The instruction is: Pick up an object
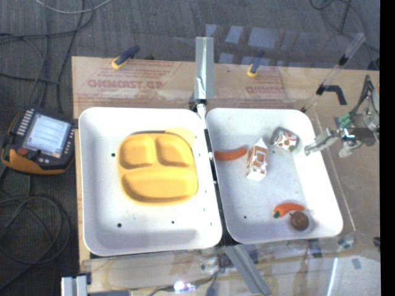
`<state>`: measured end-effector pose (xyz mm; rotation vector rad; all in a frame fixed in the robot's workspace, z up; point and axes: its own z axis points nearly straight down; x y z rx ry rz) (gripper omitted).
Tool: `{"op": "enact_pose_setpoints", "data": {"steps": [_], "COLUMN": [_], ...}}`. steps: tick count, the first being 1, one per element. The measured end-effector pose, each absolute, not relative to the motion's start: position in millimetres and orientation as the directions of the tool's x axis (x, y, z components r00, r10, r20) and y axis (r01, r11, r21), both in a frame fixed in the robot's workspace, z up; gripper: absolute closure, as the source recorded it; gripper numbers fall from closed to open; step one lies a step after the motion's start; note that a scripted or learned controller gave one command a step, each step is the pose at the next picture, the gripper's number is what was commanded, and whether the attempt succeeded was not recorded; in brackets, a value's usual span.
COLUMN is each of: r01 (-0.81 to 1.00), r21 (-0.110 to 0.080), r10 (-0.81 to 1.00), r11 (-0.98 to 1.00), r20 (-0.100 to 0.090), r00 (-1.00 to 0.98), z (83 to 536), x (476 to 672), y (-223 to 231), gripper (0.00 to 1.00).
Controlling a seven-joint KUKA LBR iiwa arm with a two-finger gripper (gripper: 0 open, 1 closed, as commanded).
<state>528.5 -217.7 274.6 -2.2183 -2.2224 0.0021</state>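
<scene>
- The gripper (345,133) is seen at the right edge of the view, just outside the right rim of the right bin (321,184). Whether it is spread or closed cannot be told, and nothing is seen held in it.
- A slim pale part of it is seen just beside the bin's upper right corner.
- Nearest to it, a small patterned cup (284,140) is seen lying on its side in the bin's upper right part.
- Just left of the cup, a white carton (257,160) is found, tilted, with a red-orange sausage shape (229,154) beside it, close to the left wall.
- Near the front right corner, an orange carrot-like piece (285,209) is seen touching a brown round object (300,221).
- A yellow divided tray (159,167) is seen resting in the left bin (99,227).
- A teach pendant (40,142) is seen on the floor, left of the bench.
</scene>
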Motion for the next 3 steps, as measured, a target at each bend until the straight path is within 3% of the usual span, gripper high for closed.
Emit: {"op": "enact_pose_setpoints", "data": {"steps": [1,2,3], "r01": [0.998,1.0,1.0], "r21": [-0.003,-0.001,0.001], "r10": [0.998,1.0,1.0], "r11": [0.07,0.014,0.016], "r20": [0.0,0.0,0.0], "r00": [-0.07,-0.014,-0.016], "z": [220.8,93.8,104.4], "x": [584.8,620.2,621.3], "y": [-168.7,-157.9,-157.3], "gripper": [0.0,0.0,1.0]}}
